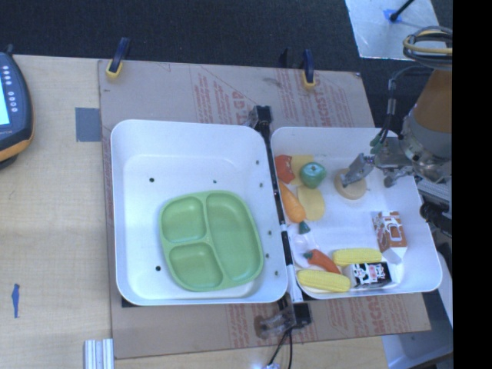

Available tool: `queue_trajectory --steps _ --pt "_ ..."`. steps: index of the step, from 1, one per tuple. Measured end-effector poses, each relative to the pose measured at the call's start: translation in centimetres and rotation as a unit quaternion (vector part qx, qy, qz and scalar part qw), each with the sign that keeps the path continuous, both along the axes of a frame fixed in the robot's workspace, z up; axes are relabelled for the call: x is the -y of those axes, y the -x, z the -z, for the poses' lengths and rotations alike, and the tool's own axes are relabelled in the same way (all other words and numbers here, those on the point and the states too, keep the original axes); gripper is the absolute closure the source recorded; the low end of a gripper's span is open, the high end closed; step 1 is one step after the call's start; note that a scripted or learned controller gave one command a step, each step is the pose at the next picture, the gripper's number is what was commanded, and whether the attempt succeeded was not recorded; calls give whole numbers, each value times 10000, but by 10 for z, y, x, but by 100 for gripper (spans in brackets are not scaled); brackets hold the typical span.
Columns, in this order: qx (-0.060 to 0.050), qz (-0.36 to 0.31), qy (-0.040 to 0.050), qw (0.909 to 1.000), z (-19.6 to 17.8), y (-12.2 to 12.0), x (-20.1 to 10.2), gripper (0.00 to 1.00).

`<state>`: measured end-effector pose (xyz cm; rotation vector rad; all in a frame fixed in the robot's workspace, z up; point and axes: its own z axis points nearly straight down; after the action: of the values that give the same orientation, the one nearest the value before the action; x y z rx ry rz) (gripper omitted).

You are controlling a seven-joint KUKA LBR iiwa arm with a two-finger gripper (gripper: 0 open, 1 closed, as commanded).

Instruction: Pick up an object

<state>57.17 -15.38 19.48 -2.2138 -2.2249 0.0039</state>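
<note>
My gripper (pixel 374 174) hangs over the back right of the right bin (pixel 411 283), open, with nothing between its fingers. Its left finger (pixel 355 169) is just above a round tan piece (pixel 352 190) on the bin floor. To the left lie a green apple (pixel 313 175), a red piece (pixel 284 167), a carrot (pixel 291 204) and a pale yellow piece (pixel 312 203). Nearer the front are a brown carton (pixel 390 231), two corn cobs (pixel 323 281) (pixel 356 257), a second carrot (pixel 323 260) and a black-and-white carton (pixel 372 274).
The left bin (pixel 138 152) holds a green divided plate (pixel 210 241). A handheld controller (pixel 11 106) lies at the bench's far left. Blue and yellow clamps (pixel 307 69) hold the board's back edge. Cables (pixel 427 43) loop behind the arm.
</note>
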Motion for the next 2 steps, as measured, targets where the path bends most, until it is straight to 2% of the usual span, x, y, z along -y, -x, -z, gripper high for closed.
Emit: queue_trajectory --steps 1,2 --pt "2 -10 10 10000 106 -37 22 0" --pt "-17 21 -2 10000 97 60 60 0"
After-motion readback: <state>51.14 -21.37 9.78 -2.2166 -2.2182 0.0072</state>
